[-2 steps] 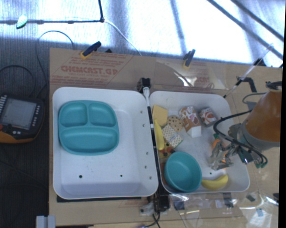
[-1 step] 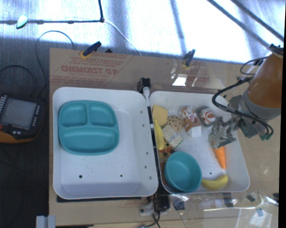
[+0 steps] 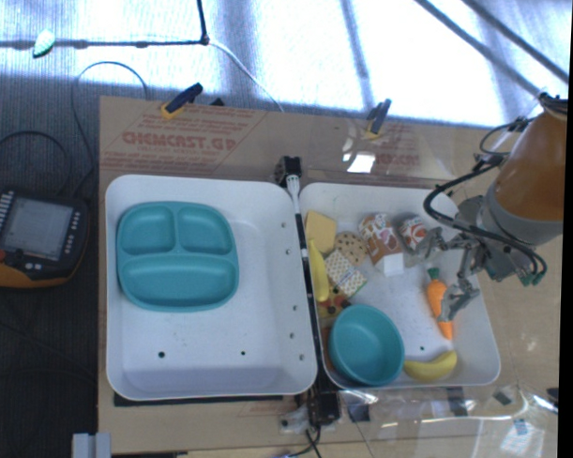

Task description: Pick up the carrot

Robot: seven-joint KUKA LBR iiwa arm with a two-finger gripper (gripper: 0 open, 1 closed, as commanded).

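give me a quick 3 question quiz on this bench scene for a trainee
1. True or false: the carrot lies in the left bin.
2. Which item sits in the left bin? A) teal bowl B) teal divided plate C) banana
3. Name the yellow item at the right bin's front edge, beside the teal bowl.

Key:
1. False. It lies in the right bin, just under the gripper.
2. B, the teal divided plate.
3. The banana.

Teal divided tray (image 3: 178, 255) in the left bin (image 3: 141, 359); teal bowl (image 3: 365, 343) beside a banana (image 3: 430, 366) in the right bin (image 3: 484, 357).
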